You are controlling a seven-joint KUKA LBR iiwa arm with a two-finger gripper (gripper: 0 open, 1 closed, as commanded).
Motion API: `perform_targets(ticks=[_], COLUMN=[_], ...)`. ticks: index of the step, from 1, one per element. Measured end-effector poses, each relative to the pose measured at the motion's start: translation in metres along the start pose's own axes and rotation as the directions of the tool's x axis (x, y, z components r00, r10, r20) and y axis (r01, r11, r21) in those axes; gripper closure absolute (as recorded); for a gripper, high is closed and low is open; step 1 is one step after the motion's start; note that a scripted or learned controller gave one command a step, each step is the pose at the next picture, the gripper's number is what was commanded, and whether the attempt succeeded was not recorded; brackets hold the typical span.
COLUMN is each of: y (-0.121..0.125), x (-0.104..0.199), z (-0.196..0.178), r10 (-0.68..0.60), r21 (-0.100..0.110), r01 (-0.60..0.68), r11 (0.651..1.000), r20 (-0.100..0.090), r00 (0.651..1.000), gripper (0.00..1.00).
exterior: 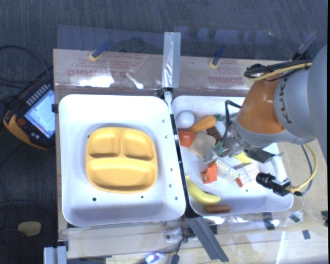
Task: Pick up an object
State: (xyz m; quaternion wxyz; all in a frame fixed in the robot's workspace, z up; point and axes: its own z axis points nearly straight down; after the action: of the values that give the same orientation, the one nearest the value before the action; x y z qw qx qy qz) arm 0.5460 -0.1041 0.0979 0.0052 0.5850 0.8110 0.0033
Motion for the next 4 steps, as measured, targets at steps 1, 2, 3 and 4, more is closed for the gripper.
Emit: perform_targets(ticks=[1,2,3,4], y=[-0.050,-0.050,0.032,0.033], x=[0.013,0.013,-0.013,-0.014], z=[-0.061,-0.061,0.009,0.000], r10=[0.026,0.026,-0.107,-0.106], r21=[0.016,0.016,0.006,0.004], r01=[-0.026,-0.026,0.107,0.106], r11=[1.000,1.000,0.994,0.994], r20=[-0.006,-0.007,0.000,0.002], r00=[1.000,1.000,0.994,0.994], gripper=[1.00,0.00,0.00,1.00])
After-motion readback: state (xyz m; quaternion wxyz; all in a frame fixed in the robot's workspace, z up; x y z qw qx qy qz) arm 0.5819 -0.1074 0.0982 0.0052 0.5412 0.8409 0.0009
